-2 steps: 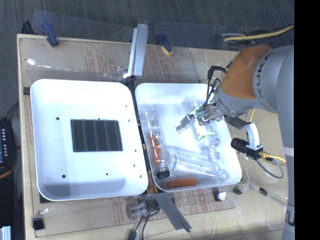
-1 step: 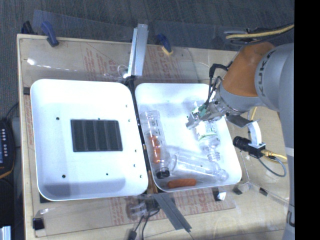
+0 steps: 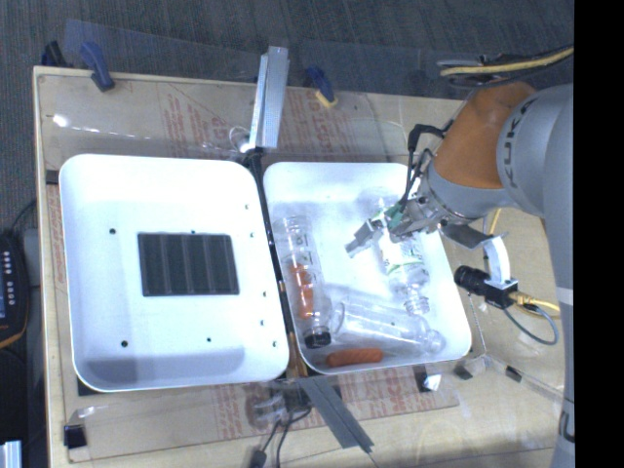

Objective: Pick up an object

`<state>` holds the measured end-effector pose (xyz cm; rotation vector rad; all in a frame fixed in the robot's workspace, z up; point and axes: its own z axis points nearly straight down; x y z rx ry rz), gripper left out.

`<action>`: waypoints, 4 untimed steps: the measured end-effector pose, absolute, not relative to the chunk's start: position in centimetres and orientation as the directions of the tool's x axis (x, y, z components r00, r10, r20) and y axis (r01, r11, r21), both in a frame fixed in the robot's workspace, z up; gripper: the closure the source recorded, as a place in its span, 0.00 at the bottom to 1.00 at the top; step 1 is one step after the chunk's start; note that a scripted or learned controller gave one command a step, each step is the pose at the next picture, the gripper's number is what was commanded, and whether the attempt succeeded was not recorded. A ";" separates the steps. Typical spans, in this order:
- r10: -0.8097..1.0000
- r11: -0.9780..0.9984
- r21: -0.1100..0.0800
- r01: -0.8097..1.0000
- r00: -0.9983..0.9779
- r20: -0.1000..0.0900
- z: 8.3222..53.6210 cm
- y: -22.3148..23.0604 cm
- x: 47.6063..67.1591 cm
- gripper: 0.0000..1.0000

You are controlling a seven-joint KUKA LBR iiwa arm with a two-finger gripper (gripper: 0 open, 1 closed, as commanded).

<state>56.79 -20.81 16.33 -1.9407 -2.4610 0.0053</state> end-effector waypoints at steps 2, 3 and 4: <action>0.983 0.184 -0.006 0.983 -0.184 0.003 16.0 -15.0 50.6 0.00; 0.992 0.128 -0.003 0.992 -0.128 0.001 18.9 -18.5 51.6 0.00; 0.998 0.070 -0.003 0.998 -0.070 0.001 18.5 -20.9 55.9 0.00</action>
